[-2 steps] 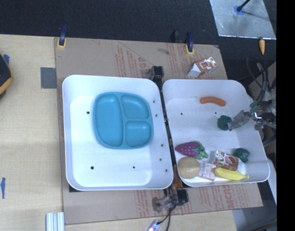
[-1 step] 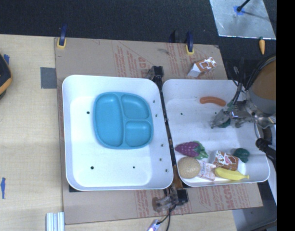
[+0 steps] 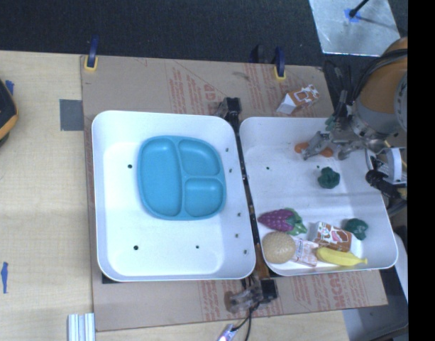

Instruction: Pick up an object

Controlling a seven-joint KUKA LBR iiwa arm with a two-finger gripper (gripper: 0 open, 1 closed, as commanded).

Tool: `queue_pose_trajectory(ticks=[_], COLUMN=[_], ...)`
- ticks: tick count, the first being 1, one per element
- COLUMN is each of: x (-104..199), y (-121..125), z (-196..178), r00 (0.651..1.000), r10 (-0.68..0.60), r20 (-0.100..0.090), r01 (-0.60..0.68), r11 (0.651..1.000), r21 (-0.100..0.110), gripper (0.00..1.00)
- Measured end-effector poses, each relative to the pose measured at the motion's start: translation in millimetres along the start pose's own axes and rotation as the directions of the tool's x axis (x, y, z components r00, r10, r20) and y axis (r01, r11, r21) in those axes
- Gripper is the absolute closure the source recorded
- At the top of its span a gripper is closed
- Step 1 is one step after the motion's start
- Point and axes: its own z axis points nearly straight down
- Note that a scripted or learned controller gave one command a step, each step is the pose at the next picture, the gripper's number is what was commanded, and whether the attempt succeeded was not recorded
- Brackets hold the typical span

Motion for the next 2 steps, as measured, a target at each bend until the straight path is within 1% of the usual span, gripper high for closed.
queue_pose_trajectory(ticks=[1, 2], x=[-0.1, -0.6], y=[-35.7, -35.3], z=[0.2, -10.6], r00=[1.000, 1.000], r10=[-0.001, -0.003], r20=[0.001, 0.001], r01=[0.001, 0.003], r11=[1.000, 1.000], r21=[0.002, 0.002], gripper=[0.00, 1.00])
